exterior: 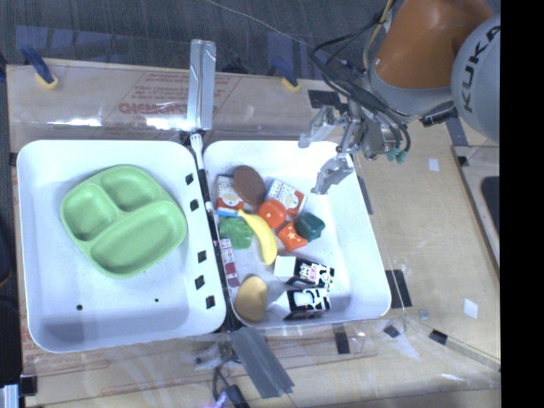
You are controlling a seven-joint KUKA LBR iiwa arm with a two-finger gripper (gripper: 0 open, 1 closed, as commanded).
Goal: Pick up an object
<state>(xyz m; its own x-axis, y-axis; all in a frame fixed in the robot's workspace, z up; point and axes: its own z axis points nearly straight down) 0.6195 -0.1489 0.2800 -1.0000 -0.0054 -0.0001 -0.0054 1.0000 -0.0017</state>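
Note:
The right bin (361, 262) holds a pile of toy food. A brown oval piece (248, 183) lies at the top, with small cartons (287, 196) beside it. A yellow banana (260, 235), an orange-red piece (274, 215) and a dark green piece (310, 224) sit mid-bin. Two cow-patterned cartons (312, 273) and a tan round piece (251, 297) lie near the front. My gripper (322, 155) hangs over the bin's far right corner, up and to the right of the pile. Its fingers are open with nothing between them.
The left bin (51, 313) holds a green divided plate (123, 219). A raised divider (206, 228) with black clips separates the two bins. A grey metal bar (201, 83) stands behind it. Cables (340, 66) trail from the arm above the right bin's far edge.

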